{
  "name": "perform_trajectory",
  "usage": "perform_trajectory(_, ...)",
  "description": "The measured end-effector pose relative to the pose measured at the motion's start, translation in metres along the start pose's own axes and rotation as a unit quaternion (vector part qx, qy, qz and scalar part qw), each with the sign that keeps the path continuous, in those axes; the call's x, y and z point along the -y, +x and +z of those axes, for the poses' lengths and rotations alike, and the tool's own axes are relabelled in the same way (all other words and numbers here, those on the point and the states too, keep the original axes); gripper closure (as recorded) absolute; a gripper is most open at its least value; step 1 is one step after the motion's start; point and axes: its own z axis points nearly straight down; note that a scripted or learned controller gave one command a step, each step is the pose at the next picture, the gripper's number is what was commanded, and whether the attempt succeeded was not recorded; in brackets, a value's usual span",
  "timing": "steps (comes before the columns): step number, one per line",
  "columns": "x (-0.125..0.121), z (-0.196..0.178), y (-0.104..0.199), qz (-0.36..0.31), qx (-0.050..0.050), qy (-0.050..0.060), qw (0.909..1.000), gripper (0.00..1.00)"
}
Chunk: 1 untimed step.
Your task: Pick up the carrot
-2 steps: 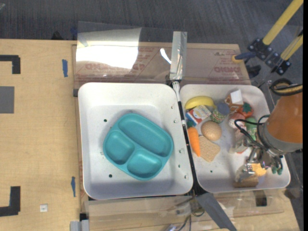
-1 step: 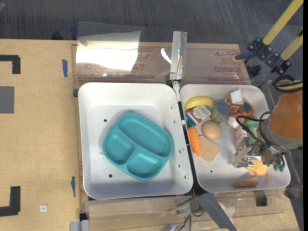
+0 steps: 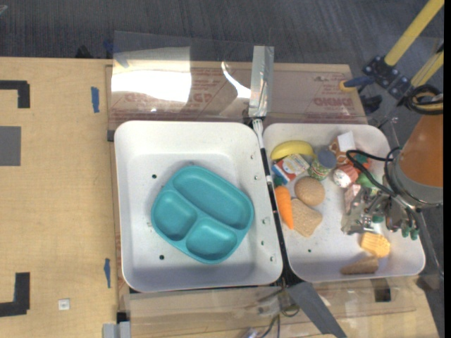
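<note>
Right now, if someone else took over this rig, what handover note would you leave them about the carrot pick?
Pincer: low over the right side of the right bin, above the clutter there; nothing seen between its fingers, and I cannot tell if they are open or shut.
Carrot: lying at the right bin's left edge, along the divider, beside the flat tan cracker and below the banana.
Teal tray: in the left bin.
Done: carrot not picked up.
Left: move the pincer across to the carrot, grasp it and lift.

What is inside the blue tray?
Nothing that I can see. The blue tray sits in the left bin, and its three compartments look bare. The tray covers the bin floor beneath it, so that part is hidden.
</note>
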Motion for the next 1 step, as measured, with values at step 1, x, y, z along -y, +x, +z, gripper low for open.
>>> perform_trajectory(1, -0.0298, -0.0460, 0.0073, 0.035, -0.001, 0.000, 0.9994, 1.00)
